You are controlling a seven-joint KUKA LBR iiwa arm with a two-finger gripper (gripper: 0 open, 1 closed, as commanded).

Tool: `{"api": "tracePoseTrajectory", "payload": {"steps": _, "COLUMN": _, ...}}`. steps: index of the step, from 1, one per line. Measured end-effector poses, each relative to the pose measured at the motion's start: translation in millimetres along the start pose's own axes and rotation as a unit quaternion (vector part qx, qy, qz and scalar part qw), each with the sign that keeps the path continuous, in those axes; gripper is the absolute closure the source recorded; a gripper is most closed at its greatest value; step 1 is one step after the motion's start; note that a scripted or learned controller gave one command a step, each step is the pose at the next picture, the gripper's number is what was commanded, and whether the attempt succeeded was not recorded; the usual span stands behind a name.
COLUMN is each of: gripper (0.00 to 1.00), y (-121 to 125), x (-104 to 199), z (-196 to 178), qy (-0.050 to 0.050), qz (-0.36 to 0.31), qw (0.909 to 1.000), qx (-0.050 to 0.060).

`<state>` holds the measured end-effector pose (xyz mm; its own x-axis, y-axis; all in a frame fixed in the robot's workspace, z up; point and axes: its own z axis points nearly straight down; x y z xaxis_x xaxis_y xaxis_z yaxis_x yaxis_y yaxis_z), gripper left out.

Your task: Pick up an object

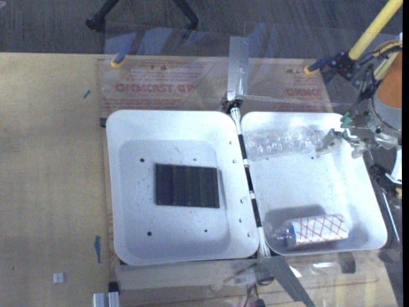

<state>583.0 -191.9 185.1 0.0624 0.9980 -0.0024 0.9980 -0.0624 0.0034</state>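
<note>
Looking down from the camera above the tan wooden surface (51, 158), two shallow white bins sit side by side. The left white bin (128, 133) carries a dark grey ribbed rectangular pad (187, 185) flat on its floor, roughly in the middle. The right white bin (358, 197) is where the action is: a clear crinkled plastic bottle (281, 142) lies on its side along the bin's far wall, and a red-and-white lattice-patterned tube with a blue cap (314, 229) lies in the near part of that bin, cap pointing towards the left bin.

And here is the arm, reaching in over the right bin's far right corner; the gripper (337, 139) sits just beside the clear bottle's right end (very close, though I cannot tell whether it touches). Whether its jaws are spread or closed, I cannot tell from here. The patterned tube lies well apart from the gripper.
</note>
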Motion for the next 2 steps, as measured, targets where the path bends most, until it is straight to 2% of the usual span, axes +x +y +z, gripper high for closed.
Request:
{"api": "tracePoseTrajectory", "payload": {"steps": 1, "gripper": 0.0, "y": 13, "x": -9, "z": -21, "qy": 0.0, "qz": -0.038, "qw": 0.9993, "qx": -0.001}}
{"api": "tracePoseTrajectory", "payload": {"steps": 2, "gripper": 0.0, "y": -33, "x": 116, "z": 0, "qy": 0.002, "qz": -0.067, "qw": 0.9977, "qx": 0.002}}
